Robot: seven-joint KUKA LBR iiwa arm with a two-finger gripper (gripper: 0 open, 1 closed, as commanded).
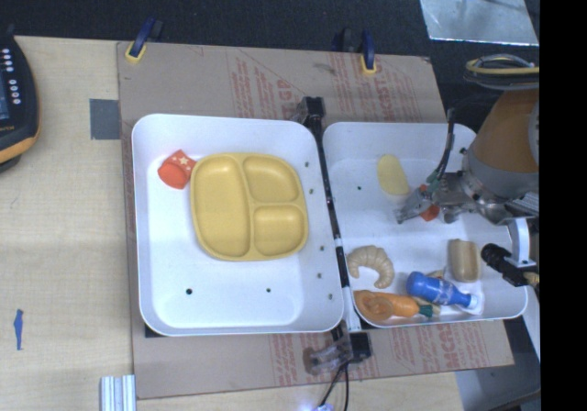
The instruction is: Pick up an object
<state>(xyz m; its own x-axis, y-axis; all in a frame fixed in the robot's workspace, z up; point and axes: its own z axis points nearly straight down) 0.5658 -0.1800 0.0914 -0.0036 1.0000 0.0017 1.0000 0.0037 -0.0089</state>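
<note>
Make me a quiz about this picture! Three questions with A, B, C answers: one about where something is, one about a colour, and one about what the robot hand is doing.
1. Where is the yellow divided plate?
A. In the left bin
B. In the right bin
C. On the wooden bench outside the bins

2. What colour is the small toy next to the plate?
A. Green
B. Red-orange
C. Purple

3. Where is the gripper?
A. Over the left bin
B. Over the right bin, with bare bin floor beneath its tip
C. Outside both bins

Answers:
1. A, the plate lies in the left bin.
2. B, the toy at the plate's upper left corner is red-orange.
3. B, the gripper is above the right bin, between the pale yellow piece and the croissant.
</note>
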